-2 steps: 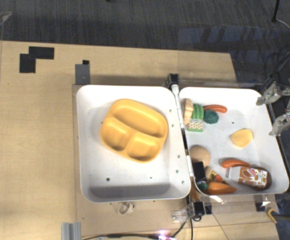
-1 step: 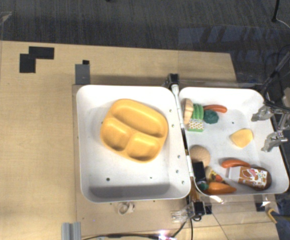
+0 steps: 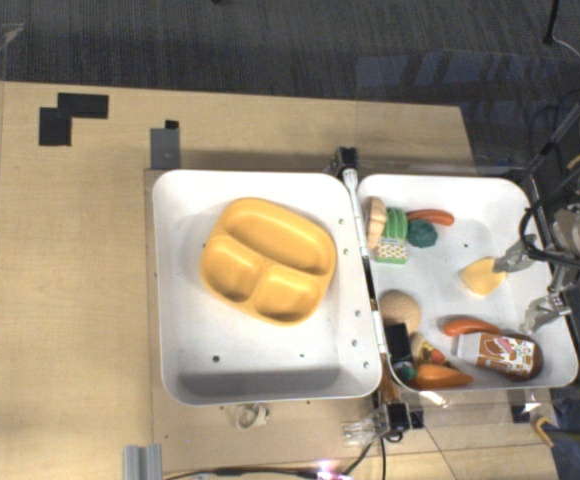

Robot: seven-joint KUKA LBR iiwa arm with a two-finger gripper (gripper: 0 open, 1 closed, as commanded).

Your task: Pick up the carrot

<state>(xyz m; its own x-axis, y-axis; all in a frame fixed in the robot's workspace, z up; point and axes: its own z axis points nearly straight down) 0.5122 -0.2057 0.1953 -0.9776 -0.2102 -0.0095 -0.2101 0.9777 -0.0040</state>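
Looking down at both bins, I judge the task barely begun: the carrot [image 3: 440, 375] lies untouched at the lower left corner of the right bin [image 3: 490, 196], low in the frame, its orange body pointing right beside a black object [image 3: 398, 342]. Just right of it lies a brown sauce bottle [image 3: 497, 353], with a red-orange sausage-like piece [image 3: 470, 325] above. Everything is left to do: reach, close, lift.

My gripper [image 3: 532, 286] sits at the right edge of the frame, over the right side of that bin, well apart from the carrot. Its two fingers are spread wide, with nothing between them; the upper finger tip is just beside a pale yellow wedge [image 3: 483, 277], though I cannot tell whether it touches. A large yellow bread-like toy [image 3: 267, 258] occupies the left bin [image 3: 185, 368].
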